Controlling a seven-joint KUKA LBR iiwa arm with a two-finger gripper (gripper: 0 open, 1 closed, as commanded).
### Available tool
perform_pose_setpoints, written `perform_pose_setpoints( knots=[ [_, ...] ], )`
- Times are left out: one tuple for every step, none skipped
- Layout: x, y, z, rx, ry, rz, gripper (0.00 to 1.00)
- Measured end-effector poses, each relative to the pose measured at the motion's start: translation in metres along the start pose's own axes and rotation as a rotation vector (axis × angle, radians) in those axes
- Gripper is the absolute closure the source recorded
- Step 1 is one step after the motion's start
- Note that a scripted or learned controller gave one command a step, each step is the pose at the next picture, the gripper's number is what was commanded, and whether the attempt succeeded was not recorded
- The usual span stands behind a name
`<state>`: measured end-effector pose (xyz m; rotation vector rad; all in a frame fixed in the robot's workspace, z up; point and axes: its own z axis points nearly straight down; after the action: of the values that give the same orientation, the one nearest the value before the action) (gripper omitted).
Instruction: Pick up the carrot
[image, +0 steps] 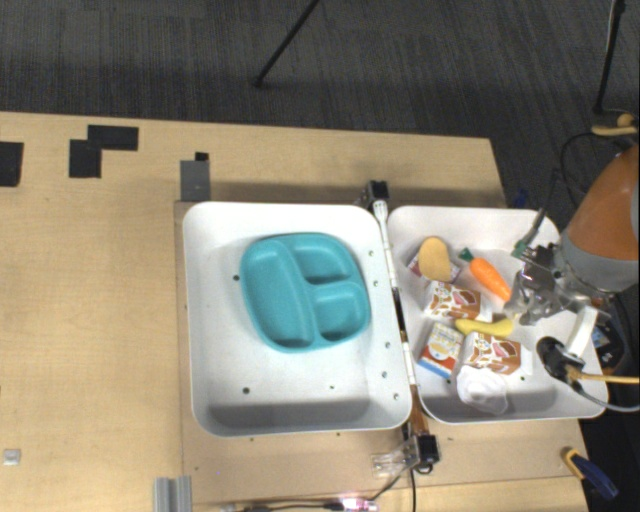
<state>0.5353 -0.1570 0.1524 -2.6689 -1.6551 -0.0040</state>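
Camera view: nearest lie a white cloth (484, 389) and snack packets (492, 353) in the right bin (560, 402), then a banana (484, 326), then the carrot (489, 277) just left of the gripper (528, 290), whose opening I cannot tell.
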Motion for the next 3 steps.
perform_pose_setpoints(
  knots=[
    [0.055, -0.029, -0.038, -0.004, 0.0, -0.133, 1.0],
    [-0.01, 0.057, 0.065, -0.009, -0.004, -0.349, 1.0],
    [-0.009, 0.055, 0.066, -0.005, -0.003, -0.35, 0.0]
  ],
)
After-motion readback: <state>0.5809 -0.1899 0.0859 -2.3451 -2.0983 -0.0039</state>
